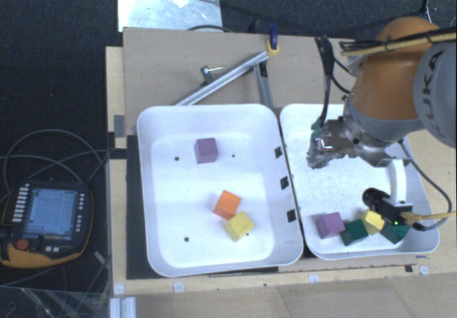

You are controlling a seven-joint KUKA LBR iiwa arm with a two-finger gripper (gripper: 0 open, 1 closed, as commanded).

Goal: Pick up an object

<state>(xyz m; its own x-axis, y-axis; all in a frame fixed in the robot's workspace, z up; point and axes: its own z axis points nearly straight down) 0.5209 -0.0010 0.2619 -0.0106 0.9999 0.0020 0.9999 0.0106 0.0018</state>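
Hovering over right bin [421, 195] – gripper [323, 151], metal, grip state unreadable (can't tell from above). Matte cubes clustered at bin's near edge: purple cube [330, 224], dark green cube [353, 232], yellow cube [373, 221]. Purple one sits square-ish to bin wall – no long axis.

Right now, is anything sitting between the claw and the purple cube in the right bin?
Nothing visible. The claw hangs over bare white floor of the right bin, and the purple cube lies nearer the front edge, with a dark green block beside it.
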